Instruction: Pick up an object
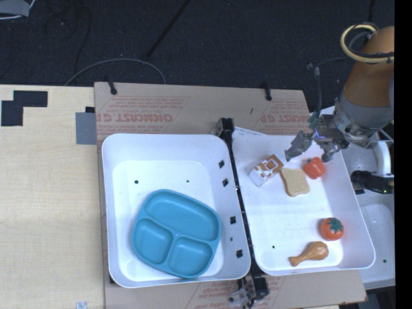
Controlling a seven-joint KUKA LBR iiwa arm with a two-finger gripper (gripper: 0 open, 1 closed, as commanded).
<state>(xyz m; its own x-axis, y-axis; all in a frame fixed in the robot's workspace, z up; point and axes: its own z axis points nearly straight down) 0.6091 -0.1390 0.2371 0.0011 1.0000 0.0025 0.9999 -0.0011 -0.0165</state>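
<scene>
The small red toy (314, 168) sits near the top right corner of the right bin (267, 237). It is round, like a little red fruit, so it has no long side to line up with. It lies just under the gripper (317, 145) and a tiny bit toward the near side. It looks like the closest thing to pick.

The gripper is spread wide, with one dark finger reaching left and one on the right, and nothing sits between them. The left finger points at the space above the slice of toast (295, 181). The red toy is below the right finger. So the gripper likely needs to slide a little toward the near side and go down to get the toy in the middle.

The toast lies just beside the red toy, on its left. Its long side runs from the far end of the bin to the near end. A small white and brown box (266, 170) sits left of the toast.

Farther off, near the front right corner, are a tomato (331, 228) and a brown chicken leg (309, 254).

The left bin (122, 166) holds a blue tray (175, 233). Both bins rest on the desk (45, 192).
</scene>
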